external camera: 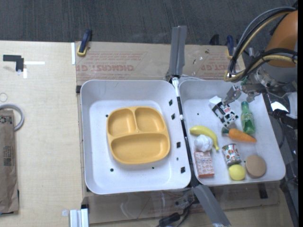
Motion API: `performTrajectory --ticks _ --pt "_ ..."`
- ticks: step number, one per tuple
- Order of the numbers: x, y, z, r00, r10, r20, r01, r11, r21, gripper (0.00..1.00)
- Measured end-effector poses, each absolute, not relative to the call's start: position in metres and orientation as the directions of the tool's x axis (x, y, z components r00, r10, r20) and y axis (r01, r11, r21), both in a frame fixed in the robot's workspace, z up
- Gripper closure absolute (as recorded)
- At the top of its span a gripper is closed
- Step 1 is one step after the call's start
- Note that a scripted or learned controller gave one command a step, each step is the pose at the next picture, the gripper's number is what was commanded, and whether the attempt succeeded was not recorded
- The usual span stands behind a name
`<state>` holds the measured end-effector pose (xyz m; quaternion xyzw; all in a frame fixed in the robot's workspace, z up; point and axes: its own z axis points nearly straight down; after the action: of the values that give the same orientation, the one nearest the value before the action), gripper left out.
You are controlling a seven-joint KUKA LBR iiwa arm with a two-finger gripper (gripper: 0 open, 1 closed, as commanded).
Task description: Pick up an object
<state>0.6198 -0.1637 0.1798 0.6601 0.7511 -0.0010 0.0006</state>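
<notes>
- arm [279, 37] enters at upper right of frame, cut off by the right edge; orange band at the top right corner, black and yellow cables looping over it
- gripper [226, 111] hangs low over the upper middle of the right bin [199, 91], black and white, small and cluttered; cannot tell how wide it stands, nothing clearly seen clamped in it
- gripper sits just left of the green bottle [246, 118] and just above the carrot [241, 135], contact with either unclear
- other items in right bin: banana [204, 133] at centre left, white crumpled thing [203, 142] touching it below, red-and-white box [204, 166] lower left, small can [231, 153] centre, yellow ball [237, 172] just below the can, tan disc [255, 166] lower right beside the ball
- labels on box and can too small to read
- left bin [94, 174] holds a yellow divided plate [138, 135], three compartments
- bins rest on a cardboard sheet [123, 63] with red print, on a light wood bench [38, 126]
- brown paper bag [8, 160] cut off at left edge, blue clamp [85, 42] at the cardboard's upper left corner
- dark grey carpet [118, 8] across the top of frame
</notes>
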Motion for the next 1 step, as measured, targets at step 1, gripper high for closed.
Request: performTrajectory --ticks 1 --pt "0.6312 -0.1519 0.092 -0.279 0.96 -0.002 0.96 0.279 0.0 0.0"
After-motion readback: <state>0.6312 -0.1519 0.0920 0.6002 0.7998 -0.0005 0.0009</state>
